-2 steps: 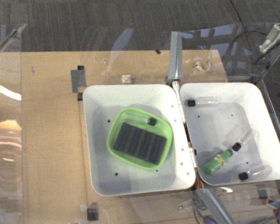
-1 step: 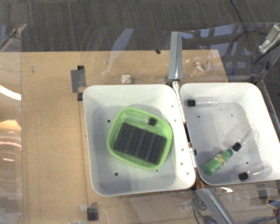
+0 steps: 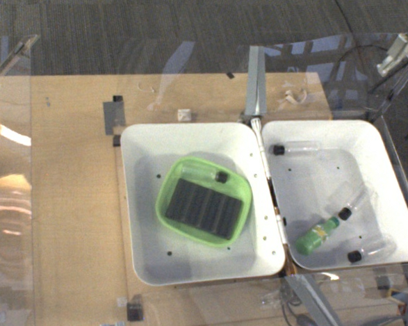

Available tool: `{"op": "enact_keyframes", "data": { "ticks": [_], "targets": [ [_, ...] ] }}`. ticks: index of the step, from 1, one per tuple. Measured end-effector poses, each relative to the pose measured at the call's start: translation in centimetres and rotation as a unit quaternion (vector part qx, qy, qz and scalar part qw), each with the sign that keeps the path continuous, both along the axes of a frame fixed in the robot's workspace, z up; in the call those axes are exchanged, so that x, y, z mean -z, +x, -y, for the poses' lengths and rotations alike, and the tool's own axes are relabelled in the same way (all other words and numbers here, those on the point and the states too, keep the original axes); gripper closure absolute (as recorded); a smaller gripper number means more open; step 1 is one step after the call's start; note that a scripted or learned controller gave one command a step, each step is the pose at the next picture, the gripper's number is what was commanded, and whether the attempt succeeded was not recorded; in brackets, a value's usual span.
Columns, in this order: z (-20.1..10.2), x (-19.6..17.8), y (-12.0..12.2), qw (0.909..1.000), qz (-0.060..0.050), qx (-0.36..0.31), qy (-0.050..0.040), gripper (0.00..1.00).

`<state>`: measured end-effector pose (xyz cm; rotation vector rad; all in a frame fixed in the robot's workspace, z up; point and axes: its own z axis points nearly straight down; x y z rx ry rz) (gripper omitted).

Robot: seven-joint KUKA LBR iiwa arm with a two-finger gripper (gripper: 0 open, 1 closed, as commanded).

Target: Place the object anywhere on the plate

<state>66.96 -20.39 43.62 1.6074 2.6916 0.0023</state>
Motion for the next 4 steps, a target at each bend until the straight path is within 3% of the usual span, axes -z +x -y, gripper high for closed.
{"op": "enact_keyframes", "data": {
  "ticks": [2, 4],
  "targets": [
    [0.01, -0.02, -0.01, 0.9953, 0.000, 0.097, 0.0007, 0.00],
    [0.02, -0.02, -0.01, 0.9926, 0.000, 0.121, 0.0008, 0.00]
  ]
}}
